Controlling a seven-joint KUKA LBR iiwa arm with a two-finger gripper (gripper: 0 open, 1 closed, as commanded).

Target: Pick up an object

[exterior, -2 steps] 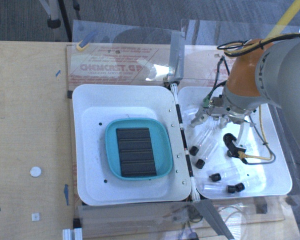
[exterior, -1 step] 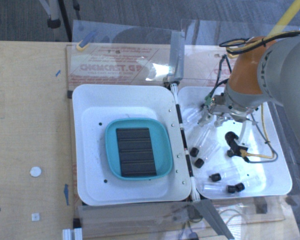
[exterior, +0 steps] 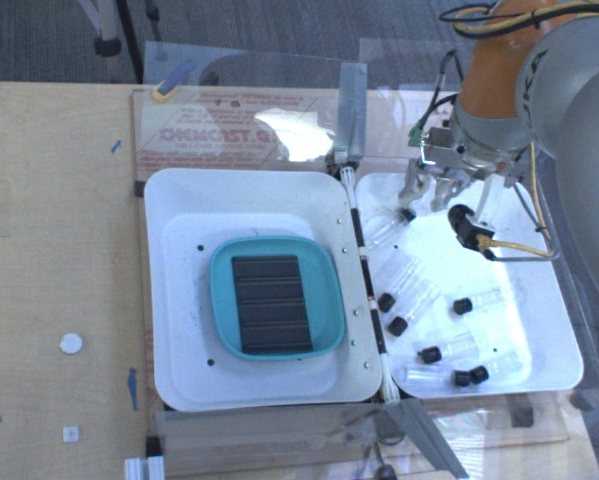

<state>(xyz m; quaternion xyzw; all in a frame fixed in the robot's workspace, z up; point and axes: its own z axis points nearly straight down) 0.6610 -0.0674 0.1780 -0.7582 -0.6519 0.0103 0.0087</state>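
Grey end effector (exterior: 431, 194) hovers over clear vials (exterior: 419, 293).

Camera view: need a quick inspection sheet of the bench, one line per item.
Surface: tan bench with two shallow white bins side by side, left bin and right bin.
Job's things: clear tubes with black caps lie scattered in the right bin, mostly toward its near half.
Clutter: a teal tray holding a dark ribbed insert sits in the left bin; a small white disc lies on the bench.
Grippers: gripper hangs over the far end of the right bin; finger state unclear, no tube seen in it.
Cables: yellow and black cables loop beside the wrist.
Surroundings: a printed card under clear sheeting behind the bins.
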